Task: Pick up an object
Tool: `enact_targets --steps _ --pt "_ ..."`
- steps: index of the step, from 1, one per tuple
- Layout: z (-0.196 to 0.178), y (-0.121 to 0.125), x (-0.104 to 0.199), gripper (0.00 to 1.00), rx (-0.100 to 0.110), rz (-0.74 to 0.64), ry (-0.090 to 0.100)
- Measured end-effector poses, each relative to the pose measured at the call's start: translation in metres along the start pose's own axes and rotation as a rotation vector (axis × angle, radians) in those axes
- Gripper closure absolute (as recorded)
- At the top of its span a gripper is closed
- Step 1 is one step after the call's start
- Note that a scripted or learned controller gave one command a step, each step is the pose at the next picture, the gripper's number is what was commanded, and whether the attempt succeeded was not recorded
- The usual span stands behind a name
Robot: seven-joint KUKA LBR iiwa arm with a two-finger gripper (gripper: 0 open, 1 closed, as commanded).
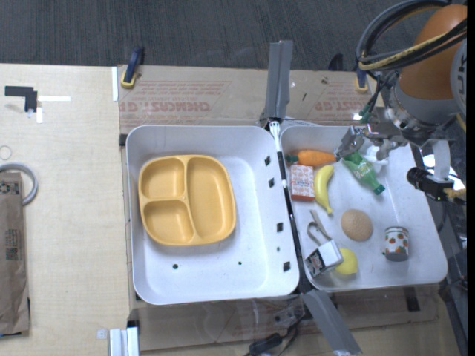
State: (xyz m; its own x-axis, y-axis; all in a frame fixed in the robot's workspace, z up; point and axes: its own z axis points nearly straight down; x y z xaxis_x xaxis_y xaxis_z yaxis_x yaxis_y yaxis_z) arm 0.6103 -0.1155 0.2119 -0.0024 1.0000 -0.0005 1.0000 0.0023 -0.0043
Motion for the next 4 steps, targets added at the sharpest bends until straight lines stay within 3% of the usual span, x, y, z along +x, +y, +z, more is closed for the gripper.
enact_targets --steps 1,2,3,4 --pt "0.110 0.028 0.020 0.00 -0.005 -0.105 -0.002" --pt "0.115 -0.007 0.018 0.00 -0.017 -0.235 -0.003" --pt "0.115 -0.018 0.018 0.00 -0.018 -0.139 -0.001" --pt "0.107 -0.018 0.018 1.00 -0.016 -0.137 0.000"
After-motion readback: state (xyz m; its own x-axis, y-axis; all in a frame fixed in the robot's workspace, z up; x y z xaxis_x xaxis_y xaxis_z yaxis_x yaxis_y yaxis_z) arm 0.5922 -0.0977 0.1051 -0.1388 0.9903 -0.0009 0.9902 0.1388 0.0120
